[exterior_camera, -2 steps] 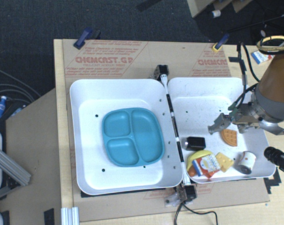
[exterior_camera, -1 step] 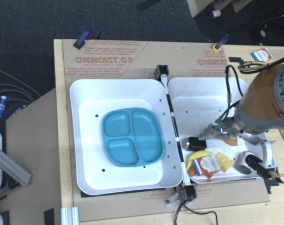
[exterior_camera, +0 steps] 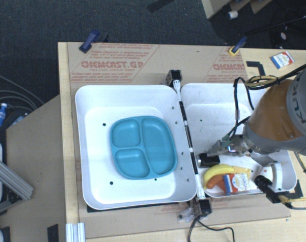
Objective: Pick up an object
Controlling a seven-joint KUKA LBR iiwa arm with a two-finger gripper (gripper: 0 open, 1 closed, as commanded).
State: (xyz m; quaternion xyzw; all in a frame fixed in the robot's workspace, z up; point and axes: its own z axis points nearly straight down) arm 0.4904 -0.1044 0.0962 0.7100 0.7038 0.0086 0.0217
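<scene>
The gripper [exterior_camera: 209, 160] hung beside the banana [exterior_camera: 218, 173]; its fingers' state was unclear; centring over the fruit seemed wise.

bench board [exterior_camera: 143, 59] | "CHEMCAST GP" red print, repeated at right, partly cut off

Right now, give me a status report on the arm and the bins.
Gripper low in right bin, just above banana. Banana and small carton piled at bin's near edge, not lifted. Blue divided plate sits in left bin.
</scene>
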